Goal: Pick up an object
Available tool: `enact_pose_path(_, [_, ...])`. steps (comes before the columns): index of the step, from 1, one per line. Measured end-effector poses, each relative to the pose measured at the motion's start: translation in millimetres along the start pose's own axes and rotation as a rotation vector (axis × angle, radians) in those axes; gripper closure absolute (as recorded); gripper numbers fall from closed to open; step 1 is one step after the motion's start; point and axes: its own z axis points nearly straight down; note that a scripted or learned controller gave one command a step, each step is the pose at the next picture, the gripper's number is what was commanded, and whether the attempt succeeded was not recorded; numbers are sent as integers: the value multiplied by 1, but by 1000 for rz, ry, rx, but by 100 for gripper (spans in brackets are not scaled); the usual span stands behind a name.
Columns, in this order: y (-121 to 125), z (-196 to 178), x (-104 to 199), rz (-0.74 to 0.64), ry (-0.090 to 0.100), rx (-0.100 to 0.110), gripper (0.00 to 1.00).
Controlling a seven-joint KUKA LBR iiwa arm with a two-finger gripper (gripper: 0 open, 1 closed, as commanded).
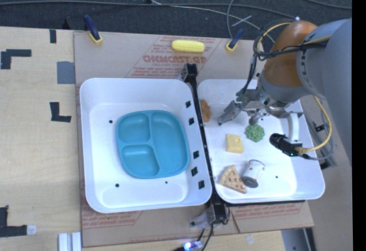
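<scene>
The right white bin (306, 187) holds several small items: a green broccoli piece (254, 132), a yellow cheese block (234, 143), a pizza slice (233, 179), a grey and white cup-like piece (251, 172) and an orange bit (204, 111) by the left wall. My gripper (243, 118) hangs over the upper middle of this bin, open, with one finger (228, 114) slanting down-left and the other just above the broccoli. Nothing sits between the fingers.
The left white bin (97, 101) carries a blue divided plate (152, 143). A yellow banana-shaped toy (187, 46) lies on the cardboard behind the bins. Clamps (91, 30) hold the board's far edge. Cables loop around the arm's wrist (297, 130).
</scene>
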Motion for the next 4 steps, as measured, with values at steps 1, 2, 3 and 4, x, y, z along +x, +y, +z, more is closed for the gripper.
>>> enact_pose_path(1, [0,45,1,0,-2,-5,0])
enact_pose_path(2, [1,31,0,-1,-2,-9,100])
enact_pose_path(3, [1,-32,-2,1,-1,-10,100])
enact_pose_path(4, [8,-89,6,-1,-1,-11,100])
